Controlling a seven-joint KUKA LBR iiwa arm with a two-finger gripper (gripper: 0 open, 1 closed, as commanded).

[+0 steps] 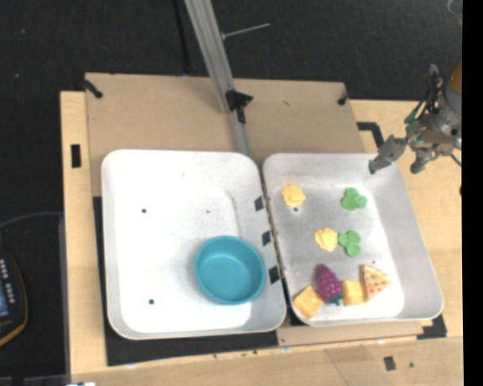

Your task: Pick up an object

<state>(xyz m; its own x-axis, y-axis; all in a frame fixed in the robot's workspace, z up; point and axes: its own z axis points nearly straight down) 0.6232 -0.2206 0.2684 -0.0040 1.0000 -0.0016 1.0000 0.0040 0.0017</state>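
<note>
The nearest green toy [353, 199] lay loose in the right bin [414, 240], below and left of the gripper [402, 158], which hung spread and empty at the rim, so approach remained: descend, then close.

even overhead light — slightly soft

L bin [129, 183]: teal bowl [229, 269], near its front R corner. R bin [410, 240]: yellow piece [294, 195] at back L; green clover pieces [353, 199] and [351, 242]; yellow piece [327, 239] beside the lower green; purple grapes [328, 282], yellow blocks [307, 301] and [352, 293], pizza slice [375, 281] along front. End effector [401, 156] above back R corner of R bin, fingers spread, nothing between. Both bins on tan table [169, 107].
</note>
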